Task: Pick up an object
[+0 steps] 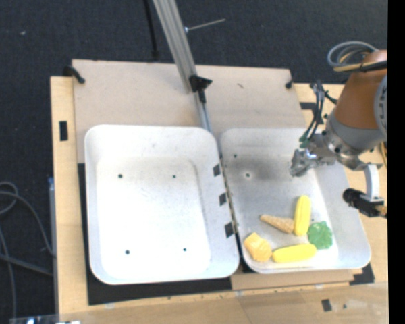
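End effector [300, 162] over right bin [270, 147], toys [293, 231] inside

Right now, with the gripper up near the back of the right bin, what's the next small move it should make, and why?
Probably a short move toward the near side of the right bin. The gripper hangs over bare floor, apart from all the objects, which cluster at that near side. The upright yellow piece lies closest, almost straight below it in this view, so it looks like the easiest target.

White bins [155, 140], yellow corn [302, 214], green toy [320, 235], tan cone [277, 223].
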`<control>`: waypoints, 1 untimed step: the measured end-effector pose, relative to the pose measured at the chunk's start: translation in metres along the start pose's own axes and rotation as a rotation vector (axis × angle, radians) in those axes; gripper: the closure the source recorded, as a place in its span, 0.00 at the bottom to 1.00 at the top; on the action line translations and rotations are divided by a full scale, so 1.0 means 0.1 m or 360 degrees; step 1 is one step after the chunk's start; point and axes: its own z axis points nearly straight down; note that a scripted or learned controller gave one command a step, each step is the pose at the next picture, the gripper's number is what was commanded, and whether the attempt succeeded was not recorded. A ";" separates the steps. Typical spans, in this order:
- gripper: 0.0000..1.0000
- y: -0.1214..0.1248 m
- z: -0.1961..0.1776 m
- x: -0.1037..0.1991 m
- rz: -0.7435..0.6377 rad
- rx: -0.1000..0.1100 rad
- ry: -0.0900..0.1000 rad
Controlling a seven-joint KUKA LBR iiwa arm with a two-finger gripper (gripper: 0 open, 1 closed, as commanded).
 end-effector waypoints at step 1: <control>1.00 0.02 -0.55 -0.02 -0.0002 0.0000 0.0000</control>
